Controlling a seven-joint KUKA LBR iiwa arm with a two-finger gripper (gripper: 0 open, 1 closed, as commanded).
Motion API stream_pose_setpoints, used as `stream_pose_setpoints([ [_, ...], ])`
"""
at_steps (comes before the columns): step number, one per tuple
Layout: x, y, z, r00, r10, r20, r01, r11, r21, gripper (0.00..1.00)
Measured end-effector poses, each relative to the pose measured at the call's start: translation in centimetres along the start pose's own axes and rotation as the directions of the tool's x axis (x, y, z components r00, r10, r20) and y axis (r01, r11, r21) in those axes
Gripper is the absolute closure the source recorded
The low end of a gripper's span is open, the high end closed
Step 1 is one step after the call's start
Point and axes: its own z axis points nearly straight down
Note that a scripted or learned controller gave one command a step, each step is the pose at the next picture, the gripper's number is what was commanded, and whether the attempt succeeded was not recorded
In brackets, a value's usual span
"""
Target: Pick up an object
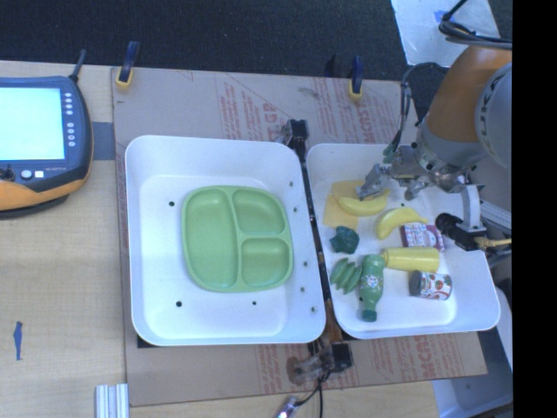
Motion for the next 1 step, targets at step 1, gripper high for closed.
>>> stream_pose_setpoints([
  [1,-0.37,-1.71,2.23,1.0,0.0,-0.001,0.0,1.0,-0.021,0.0],
])
